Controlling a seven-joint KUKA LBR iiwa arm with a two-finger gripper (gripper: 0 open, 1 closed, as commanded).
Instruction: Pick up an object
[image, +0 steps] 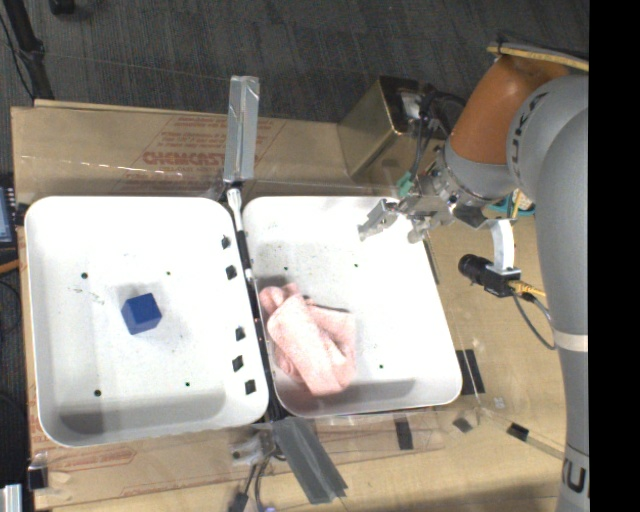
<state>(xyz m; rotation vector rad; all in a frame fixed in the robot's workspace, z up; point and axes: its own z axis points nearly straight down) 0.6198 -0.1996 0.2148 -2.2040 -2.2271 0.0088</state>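
Note:
A crumpled pink cloth (309, 338) lies in the right bin (400, 300), against its left wall near the front. A small blue cube (142, 312) sits on the floor of the left bin (60, 300), left of centre. My gripper (396, 221) hangs over the back right corner of the right bin, well away from the cloth. Its two fingers are spread apart with nothing between them.
A metal divider post (241, 125) stands behind the seam between the bins. A brown box (372, 135) sits behind the right bin, close to the wrist. Cables and a black connector (490, 272) hang right of the bin.

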